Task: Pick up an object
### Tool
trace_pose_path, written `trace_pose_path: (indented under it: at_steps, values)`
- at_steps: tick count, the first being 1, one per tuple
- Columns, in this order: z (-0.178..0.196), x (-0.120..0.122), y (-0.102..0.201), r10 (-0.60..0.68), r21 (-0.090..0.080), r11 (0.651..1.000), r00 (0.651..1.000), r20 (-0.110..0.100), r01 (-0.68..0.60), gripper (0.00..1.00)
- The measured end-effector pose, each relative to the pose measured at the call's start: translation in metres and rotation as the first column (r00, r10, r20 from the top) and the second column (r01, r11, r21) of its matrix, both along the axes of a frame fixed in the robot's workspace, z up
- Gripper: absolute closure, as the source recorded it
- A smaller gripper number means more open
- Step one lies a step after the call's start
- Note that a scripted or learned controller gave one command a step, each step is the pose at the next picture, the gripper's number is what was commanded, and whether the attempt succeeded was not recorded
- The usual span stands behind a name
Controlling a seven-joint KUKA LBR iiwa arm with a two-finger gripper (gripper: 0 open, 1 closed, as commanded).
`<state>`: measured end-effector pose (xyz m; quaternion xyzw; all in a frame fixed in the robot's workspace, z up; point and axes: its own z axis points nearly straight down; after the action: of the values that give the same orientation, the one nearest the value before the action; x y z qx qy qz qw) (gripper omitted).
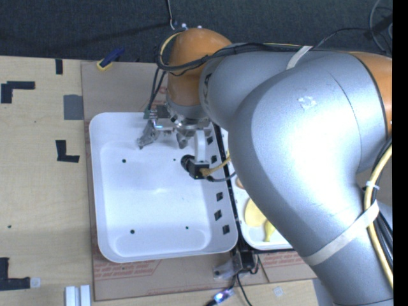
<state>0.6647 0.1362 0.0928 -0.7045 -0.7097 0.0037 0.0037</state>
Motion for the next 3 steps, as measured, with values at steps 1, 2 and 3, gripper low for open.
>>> trace_pose_path:
  at_steps: [1,2,3]
  values:
    - [-0.01,0.002,0.063,0.0,0.002,1.0,1.0,0.007,0.0,0.0]
    - [-0.009,0.003,0.058,-0.004,0.0,1.0,1.0,0.008,0.004,0.0]
    - [0.103,0.005,0.101,-0.001,0.005,1.0,1.0,0.019,0.001,0.0]
